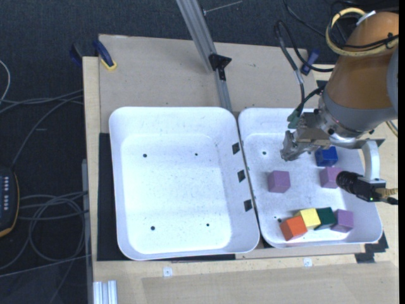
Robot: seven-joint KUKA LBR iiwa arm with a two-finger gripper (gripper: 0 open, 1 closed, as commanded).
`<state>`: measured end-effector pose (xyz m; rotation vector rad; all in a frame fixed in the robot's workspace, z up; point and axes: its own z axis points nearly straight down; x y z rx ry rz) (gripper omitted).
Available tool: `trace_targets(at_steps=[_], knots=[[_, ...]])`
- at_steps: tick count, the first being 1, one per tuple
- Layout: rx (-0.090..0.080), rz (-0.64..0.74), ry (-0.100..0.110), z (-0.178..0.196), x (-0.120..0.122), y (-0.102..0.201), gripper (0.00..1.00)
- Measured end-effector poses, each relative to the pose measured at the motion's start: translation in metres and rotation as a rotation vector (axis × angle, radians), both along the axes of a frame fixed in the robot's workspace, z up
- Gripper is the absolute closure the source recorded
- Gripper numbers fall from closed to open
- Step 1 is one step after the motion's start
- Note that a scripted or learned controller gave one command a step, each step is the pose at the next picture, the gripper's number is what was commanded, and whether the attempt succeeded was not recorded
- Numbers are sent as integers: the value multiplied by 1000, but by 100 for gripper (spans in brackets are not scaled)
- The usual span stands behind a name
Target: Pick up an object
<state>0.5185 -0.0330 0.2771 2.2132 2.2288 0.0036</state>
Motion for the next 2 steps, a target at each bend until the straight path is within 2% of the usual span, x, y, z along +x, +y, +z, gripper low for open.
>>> trace_targets(at_steps=[1, 2], knots=[[0, 0, 0, -6, 21, 53, 100], [-1, -2, 0, -29, 49, 94, 100]])
